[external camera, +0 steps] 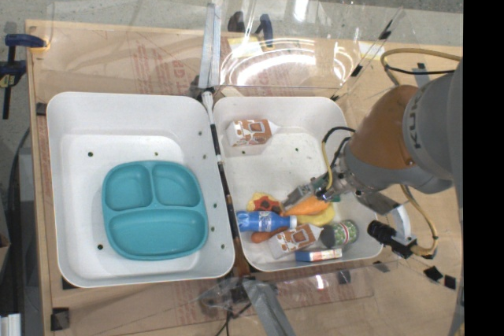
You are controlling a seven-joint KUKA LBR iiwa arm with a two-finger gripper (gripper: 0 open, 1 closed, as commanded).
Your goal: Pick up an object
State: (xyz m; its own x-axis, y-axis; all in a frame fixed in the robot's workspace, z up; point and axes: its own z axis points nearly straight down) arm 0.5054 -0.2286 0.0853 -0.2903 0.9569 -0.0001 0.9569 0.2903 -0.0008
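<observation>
The claw (303, 193) is reaching low into the right bin (276, 108), just above an orange carrot-shaped toy (309, 208); whether it is parted or closed, I cannot tell. A blue bottle (264, 223), a green can (340, 234) and a small carton (250, 132) are lying in that bin. A teal divided plate (154, 210) is sitting in the left bin (79, 110) on the desk (118, 59).

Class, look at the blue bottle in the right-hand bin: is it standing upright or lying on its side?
Lying on its side. The blue bottle stretches lengthwise across the right bin's floor, its white cap pointing right.
</observation>
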